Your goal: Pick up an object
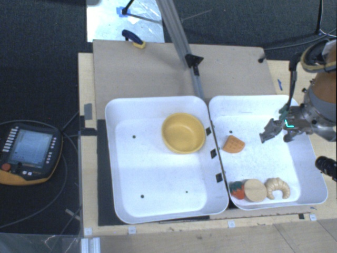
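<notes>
Four small things lie in the right bin (305, 162), the landmark here: an orange wedge (234, 144) near its left wall, and a red-green piece (238, 190), a tan disc (255, 190) and a croissant (277, 187) along its front wall. The gripper (273, 133), fingers spread and pinching nothing, hangs over its middle; going straight down on the isolated wedge looks safest. A yellow bowl (183, 133) sits beyond the left wall

Robotics lab, teach pendant (29, 153) on dark carpet, bench (179, 67) bearing two white bins (158, 204)
</notes>
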`<state>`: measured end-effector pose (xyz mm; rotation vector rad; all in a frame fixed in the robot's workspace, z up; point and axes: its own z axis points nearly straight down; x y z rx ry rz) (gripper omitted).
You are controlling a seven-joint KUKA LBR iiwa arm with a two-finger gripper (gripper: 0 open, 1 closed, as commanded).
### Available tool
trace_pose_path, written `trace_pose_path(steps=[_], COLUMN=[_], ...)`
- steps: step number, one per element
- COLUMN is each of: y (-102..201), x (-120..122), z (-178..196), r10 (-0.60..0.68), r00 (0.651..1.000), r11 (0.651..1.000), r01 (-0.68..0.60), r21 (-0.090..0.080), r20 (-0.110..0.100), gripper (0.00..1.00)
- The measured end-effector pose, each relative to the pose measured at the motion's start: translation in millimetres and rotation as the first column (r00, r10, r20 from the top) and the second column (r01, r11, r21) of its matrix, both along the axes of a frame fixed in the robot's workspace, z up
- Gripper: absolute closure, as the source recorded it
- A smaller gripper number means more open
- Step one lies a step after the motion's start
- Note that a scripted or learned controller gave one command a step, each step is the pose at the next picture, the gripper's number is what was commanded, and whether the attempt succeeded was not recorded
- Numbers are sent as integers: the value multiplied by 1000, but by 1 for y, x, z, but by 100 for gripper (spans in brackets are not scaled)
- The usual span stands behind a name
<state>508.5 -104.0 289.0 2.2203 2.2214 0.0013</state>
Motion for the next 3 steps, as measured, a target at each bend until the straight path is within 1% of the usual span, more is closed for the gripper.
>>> trace_pose_path(steps=[1, 2, 3], y=[0, -6, -5], x=[0, 0, 2], z=[0, -43, -105], r10=[0, -1, -1], r00=[1000, 1000, 1000], r11=[1000, 1000, 1000], r01=[0, 1, 1], r21=[0, 0, 0], r20=[0, -4, -5], gripper=[0, 0, 0])
